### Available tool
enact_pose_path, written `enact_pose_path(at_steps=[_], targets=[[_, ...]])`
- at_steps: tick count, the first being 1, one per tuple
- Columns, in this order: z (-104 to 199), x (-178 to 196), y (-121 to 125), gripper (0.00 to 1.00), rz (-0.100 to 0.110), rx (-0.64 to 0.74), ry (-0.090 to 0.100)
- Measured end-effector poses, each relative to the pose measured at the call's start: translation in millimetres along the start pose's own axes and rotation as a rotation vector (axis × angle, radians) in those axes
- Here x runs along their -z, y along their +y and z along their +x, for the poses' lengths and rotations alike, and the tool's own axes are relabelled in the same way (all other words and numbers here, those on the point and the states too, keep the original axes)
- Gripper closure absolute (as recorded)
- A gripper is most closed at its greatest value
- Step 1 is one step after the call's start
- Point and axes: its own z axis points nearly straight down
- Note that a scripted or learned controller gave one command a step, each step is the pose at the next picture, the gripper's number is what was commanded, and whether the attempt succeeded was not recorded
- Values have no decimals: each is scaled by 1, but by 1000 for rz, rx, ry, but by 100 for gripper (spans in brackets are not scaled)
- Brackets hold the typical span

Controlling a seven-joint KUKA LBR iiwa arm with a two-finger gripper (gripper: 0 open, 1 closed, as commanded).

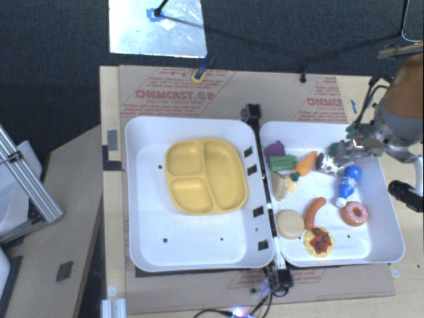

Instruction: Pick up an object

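Note:
The right bin (391,244) holds several toy foods: purple grapes (274,149), a green piece (282,162), an orange carrot (306,163), a pale wedge (283,185), a blue-and-white bottle (348,184), a pink donut (356,213), a red sausage (314,212), a tan bun (289,223) and a small pizza (318,241). My gripper (339,156) hangs low over the bin's far side, just right of the carrot and above the bottle. A small white and dark item (326,164) lies right at its tips.
The left bin (142,177) holds a yellow divided plate (204,175). A black divider (262,184) runs between the bins. The arm's orange band (404,91) stands at the right edge. A grey plate (158,18) lies beyond the bench.

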Motion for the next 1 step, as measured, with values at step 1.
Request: enact_pose_path(at_steps=[1], targets=[[47,-7,9,100,2,4,2]])
